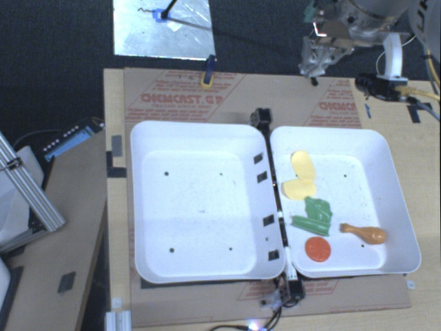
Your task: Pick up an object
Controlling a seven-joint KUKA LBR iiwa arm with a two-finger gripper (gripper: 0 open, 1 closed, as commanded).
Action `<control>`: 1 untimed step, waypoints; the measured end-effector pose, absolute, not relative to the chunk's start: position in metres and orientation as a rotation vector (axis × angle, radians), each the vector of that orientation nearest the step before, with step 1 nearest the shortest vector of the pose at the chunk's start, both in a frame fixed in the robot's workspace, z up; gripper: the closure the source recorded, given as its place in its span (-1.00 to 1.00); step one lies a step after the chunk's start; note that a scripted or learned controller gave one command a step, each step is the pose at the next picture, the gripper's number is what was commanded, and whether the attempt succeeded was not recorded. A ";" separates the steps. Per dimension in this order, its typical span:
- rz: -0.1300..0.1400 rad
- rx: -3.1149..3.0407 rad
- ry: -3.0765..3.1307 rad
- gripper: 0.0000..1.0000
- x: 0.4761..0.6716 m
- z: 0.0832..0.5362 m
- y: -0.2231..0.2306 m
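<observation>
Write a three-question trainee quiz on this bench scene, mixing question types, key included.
1. True or false: the red disc lies in the right bin.
2. Which sits nearest the camera? A yellow pieces B green piece C red disc
3. Fill in: the pincer hangs above the cardboard, beyond the ____ bin.
Key: 1 true; 2 C; 3 right.

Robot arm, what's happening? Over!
Gripper high beyond right white bin. Yellow pieces, green toy, red disc, orange drumstick untouched. Nothing blocking.
</observation>
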State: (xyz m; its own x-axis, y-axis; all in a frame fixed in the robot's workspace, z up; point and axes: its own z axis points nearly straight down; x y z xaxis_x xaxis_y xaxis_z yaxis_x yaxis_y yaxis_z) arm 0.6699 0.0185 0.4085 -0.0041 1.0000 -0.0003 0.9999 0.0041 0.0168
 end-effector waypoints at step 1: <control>0.016 2.203 2.236 1.00 0.668 0.462 0.126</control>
